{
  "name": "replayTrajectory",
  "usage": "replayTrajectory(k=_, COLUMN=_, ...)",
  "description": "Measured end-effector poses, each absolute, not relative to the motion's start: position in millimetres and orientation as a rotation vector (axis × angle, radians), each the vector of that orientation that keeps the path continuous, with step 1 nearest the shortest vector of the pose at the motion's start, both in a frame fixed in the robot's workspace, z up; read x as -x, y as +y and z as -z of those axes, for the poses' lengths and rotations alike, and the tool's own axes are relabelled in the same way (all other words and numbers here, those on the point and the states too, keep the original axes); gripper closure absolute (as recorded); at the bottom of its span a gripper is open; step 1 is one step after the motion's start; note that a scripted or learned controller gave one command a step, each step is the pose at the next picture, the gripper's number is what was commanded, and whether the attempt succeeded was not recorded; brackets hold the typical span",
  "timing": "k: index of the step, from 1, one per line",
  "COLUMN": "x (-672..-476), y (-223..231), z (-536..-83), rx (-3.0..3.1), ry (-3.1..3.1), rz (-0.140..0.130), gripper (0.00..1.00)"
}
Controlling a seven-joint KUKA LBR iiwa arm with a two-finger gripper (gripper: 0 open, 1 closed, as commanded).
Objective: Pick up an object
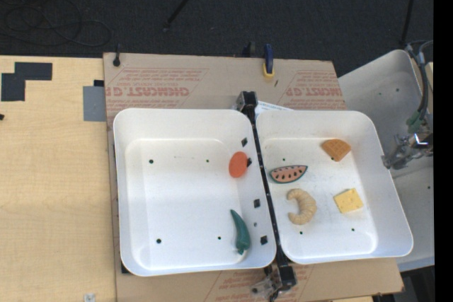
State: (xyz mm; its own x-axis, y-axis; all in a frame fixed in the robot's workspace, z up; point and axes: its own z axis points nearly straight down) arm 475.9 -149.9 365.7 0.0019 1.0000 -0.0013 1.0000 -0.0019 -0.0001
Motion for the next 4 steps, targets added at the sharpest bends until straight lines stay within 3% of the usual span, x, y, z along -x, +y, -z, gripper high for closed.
replayTrajectory(k=1, x=-475.2, y=-50.4, z=-286.4, rx=-2.218, ry=2.238, rz=0.007, gripper=1.00)
replayTrajectory(k=2, x=-472.1, y=-106.9, z=-94.4, rx=-2.235, ry=2.224, rz=0.014, gripper=1.00)
replayTrajectory(k=3, x=-478.0, y=-111.5, z=-291.0, rx=-2.211, ry=2.214, rz=-0.014, gripper=1.00)
replayTrajectory(k=4, x=-475.4, y=-216.8, z=-352.8, rx=-2.224, ry=2.206, rz=0.001, gripper=1.00)
